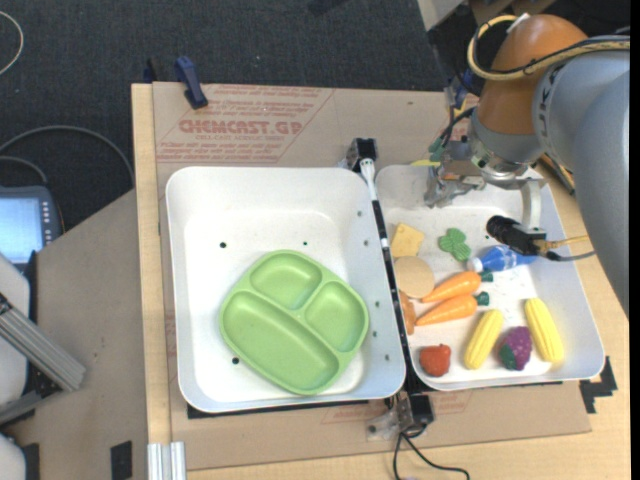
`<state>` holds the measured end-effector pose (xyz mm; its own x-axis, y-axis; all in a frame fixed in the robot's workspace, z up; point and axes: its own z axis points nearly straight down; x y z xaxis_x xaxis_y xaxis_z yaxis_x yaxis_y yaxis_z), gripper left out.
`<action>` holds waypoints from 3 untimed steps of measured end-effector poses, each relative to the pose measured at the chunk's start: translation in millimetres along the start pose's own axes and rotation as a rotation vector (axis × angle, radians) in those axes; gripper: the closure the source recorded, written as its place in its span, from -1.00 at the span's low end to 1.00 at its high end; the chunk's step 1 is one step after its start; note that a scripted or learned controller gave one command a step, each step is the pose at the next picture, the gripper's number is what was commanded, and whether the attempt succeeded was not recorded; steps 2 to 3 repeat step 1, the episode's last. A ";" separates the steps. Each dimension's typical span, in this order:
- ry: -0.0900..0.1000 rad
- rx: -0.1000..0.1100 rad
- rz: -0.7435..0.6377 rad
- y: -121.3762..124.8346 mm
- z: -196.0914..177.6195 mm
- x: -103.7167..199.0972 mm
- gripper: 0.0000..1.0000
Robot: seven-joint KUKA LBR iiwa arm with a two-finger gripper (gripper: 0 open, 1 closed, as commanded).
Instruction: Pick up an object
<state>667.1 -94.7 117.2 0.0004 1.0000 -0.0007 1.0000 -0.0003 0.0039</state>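
Tomato (434, 359), front of right bin (575, 298): we judge it light, hard, slippery; grip across its middle. Beside it: corn (483, 338), carrots (448, 298). Gripper (450, 180) hangs over the far corner; jaws we cannot tell. Left bin: green tray (292, 319).

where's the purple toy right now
In the camera view, the purple toy lies near the front edge of the right bin, between two yellow corn cobs.

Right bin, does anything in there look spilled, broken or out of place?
Nothing stands out. The toy foods, among them two carrots, two corn cobs and a tomato, lie loosely in the right bin, none over its rim. The green divided plate lies flat in the left bin.
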 end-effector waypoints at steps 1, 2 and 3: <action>0.001 0.008 -0.001 -1.4 27.5 2.1 1.00; 0.001 0.008 -0.001 -1.4 27.5 2.1 1.00; 0.001 0.008 -0.001 -1.4 27.5 2.1 1.00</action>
